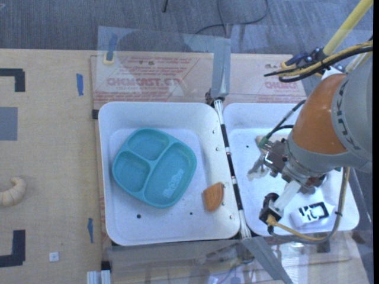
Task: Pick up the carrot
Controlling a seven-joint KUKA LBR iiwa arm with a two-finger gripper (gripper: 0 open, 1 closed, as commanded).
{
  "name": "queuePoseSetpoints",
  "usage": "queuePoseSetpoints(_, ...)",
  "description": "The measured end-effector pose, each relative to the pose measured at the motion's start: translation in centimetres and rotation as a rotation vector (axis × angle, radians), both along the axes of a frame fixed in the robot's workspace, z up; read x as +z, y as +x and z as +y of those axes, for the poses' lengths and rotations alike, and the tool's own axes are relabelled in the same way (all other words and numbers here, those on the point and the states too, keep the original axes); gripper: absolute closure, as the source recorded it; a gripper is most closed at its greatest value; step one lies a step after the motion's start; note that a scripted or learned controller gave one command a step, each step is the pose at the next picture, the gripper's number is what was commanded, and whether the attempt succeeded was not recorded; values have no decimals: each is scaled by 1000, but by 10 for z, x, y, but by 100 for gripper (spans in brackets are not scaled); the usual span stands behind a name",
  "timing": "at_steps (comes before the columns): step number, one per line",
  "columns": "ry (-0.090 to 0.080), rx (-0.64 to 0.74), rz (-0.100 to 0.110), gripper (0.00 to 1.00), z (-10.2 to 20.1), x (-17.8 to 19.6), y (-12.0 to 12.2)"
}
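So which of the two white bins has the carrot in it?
The left bin: the orange carrot lies by its right wall, beside the teal divided plate. The arm's hand is over the right bin.

Even, bright overhead light; soft picture with mild glare on the clear sheeting.

The two shallow white plastic bins (159, 232) are close to washed out, their grain showing only faintly. The teal three-part plastic plate (155, 166) casts a thin, soft shadow along its lower edge, and the small orange carrot piece (213, 196) has a faint one beside it. Pale reflections streak the clear plastic sheet (151, 78) above the bins. The pale wooden desk (47, 135) is evenly lit. Fine detail is slightly blurred throughout, most on the grey arm with its orange band (323, 120), which looms large and soft at the right.
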State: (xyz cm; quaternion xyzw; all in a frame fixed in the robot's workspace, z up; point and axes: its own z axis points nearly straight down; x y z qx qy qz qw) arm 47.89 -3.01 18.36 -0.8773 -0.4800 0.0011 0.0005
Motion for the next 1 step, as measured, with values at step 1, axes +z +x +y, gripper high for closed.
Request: queuePoseSetpoints(1,3,389,1,0,-23,0,0)
